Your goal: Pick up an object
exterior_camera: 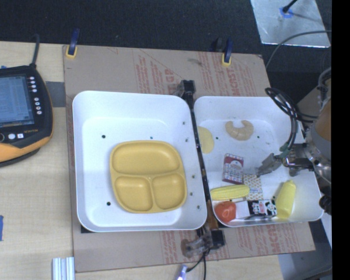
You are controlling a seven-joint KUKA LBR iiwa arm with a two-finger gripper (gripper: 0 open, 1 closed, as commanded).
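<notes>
Left of our claw [267,164], well apart, we see the big yellow tray [147,175]. The yellow bottle [285,199] lies just below the claw. It looks light and smooth, so we would grab its middle. We cannot tell the claw's state. The small croissant [240,129] sits above-left.

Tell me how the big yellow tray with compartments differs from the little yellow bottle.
The yellow three-compartment plastic tray lies flat in the left white bin, alone there; the small yellow plastic bottle lies on its side in the right white bin among other items. The tray is far larger and a duller mustard yellow; the bottle is brighter. The tray is wide and shallow with rounded corners; the bottle is narrow and rounded. Both are yellow.
</notes>
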